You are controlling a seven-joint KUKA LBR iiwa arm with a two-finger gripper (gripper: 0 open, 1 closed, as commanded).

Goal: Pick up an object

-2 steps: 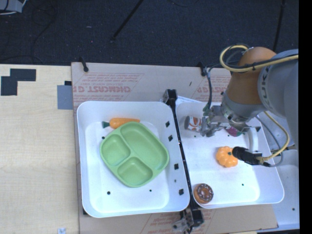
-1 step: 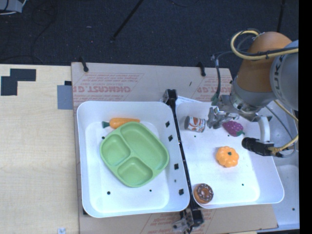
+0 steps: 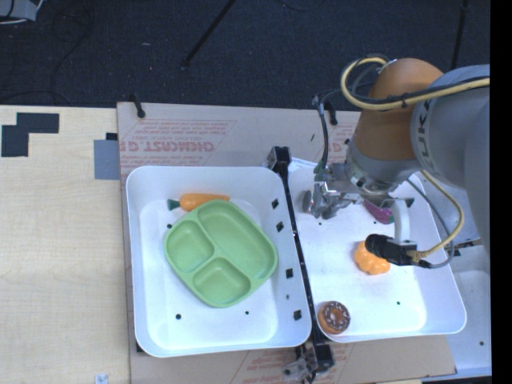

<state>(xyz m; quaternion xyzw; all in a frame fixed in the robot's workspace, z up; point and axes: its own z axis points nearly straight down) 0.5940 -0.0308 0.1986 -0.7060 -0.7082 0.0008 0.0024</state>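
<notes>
My gripper sits low over the right bin, close to that bin's far left corner. I cannot tell from the camera view whether it is spread or pressed together, and no object is visible in its grasp.

Candidate objects, located from the gripper as seen in the camera view:

1. Pink object: just to the right of the gripper, at nearly the same height in the view, largely hidden beneath my wrist. Its shape cannot be determined.
2. Orange object: below and to the right of the gripper, lying on the floor of the right bin. A black part joined to a yellow cable overlaps its upper edge.
3. Donut: almost directly below the gripper, well apart from it, at the near rim of the right bin. It has dark icing with sprinkles.
4. Carrot: to the left of the gripper, across the divider, in the left bin.
5. Green plate: below and to the left of the gripper, in the left bin. It has 3 compartments, and its far edge touches the carrot.
</notes>
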